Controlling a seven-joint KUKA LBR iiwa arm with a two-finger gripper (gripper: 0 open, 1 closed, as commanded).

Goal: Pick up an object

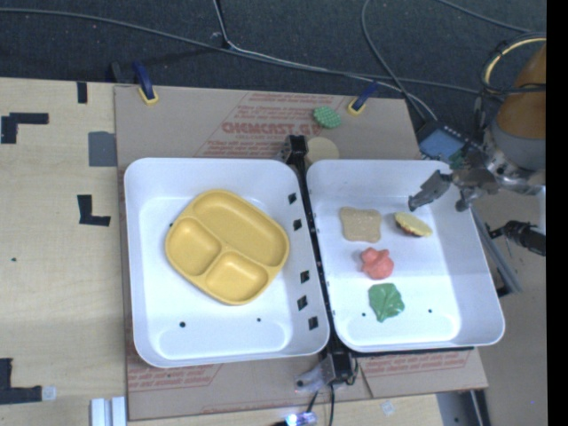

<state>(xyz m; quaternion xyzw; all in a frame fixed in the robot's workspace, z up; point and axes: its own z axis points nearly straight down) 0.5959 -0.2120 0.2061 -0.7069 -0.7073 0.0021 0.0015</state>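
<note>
Pincer (441,193) is seen spread wide over the right bin (461,273), holding nothing, just above the yellow piece (414,225). Arm (519,105) is cut off at the right edge. Finger detail is blurred.

Two bins side by side on bench: divided tray (227,247) in left bin (146,327); right bin (470,318) holds bread slice (360,224), taco-like piece (414,225) to its right, strawberry (377,263) nearer, leafy item (385,302) nearest.
</note>
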